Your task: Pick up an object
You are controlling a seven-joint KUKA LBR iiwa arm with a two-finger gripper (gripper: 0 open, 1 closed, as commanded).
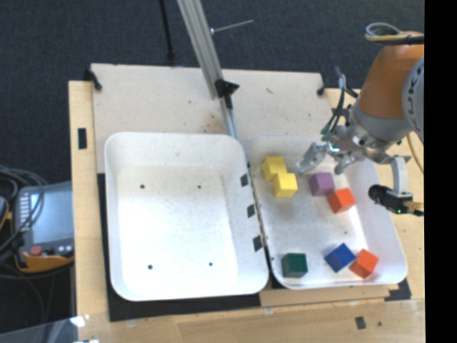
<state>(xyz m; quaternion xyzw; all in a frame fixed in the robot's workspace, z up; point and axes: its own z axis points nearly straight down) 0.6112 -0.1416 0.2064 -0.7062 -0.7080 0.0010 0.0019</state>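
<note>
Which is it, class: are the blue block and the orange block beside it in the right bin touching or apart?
Touching. In the camera view the blue block and the orange block meet edge to edge near the bin's front right corner, with no white floor visible between them.

The arm (389, 84) runs off the right edge, and its hand (325, 157) is too blurred to read the fingers.

I see the purple block (321, 184) lying flat just below the gripper (326, 159), an orange block (341, 200) beside it.
</note>
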